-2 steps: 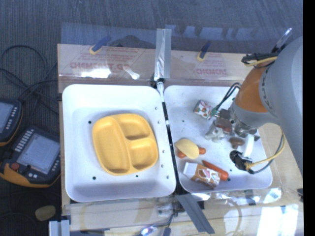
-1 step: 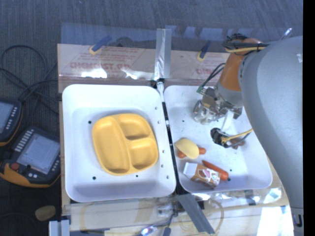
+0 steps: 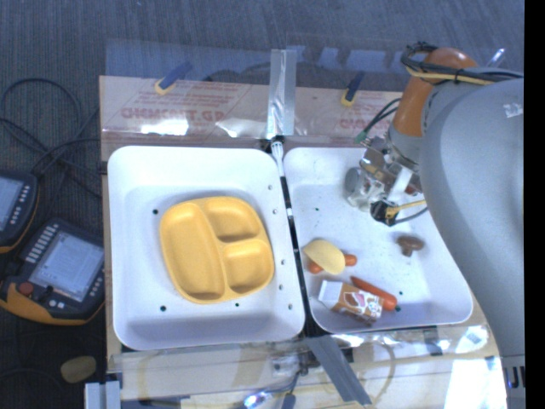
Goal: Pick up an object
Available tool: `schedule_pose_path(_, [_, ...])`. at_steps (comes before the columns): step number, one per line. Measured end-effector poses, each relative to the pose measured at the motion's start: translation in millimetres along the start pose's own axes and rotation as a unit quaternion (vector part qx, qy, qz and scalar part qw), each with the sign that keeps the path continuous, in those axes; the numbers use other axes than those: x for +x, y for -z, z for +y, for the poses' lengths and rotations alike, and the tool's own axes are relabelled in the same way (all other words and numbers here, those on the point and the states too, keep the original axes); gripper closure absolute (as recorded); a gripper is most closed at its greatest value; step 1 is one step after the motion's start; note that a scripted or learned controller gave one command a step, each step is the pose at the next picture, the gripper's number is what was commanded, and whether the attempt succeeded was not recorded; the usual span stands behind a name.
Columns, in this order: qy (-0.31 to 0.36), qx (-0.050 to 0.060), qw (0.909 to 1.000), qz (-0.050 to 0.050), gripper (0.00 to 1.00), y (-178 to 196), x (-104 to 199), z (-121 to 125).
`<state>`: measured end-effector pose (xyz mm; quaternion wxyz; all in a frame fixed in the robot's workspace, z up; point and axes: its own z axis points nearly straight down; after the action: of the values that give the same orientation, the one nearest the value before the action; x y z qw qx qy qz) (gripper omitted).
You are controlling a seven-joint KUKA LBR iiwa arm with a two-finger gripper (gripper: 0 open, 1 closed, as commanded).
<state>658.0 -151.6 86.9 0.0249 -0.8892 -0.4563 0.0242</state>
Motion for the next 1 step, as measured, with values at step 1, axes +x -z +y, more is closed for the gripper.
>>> schedule_pose_path(1, [-0.014,-0.032,0.9994,0.008,1.0,94.8,12.8,-84.3])
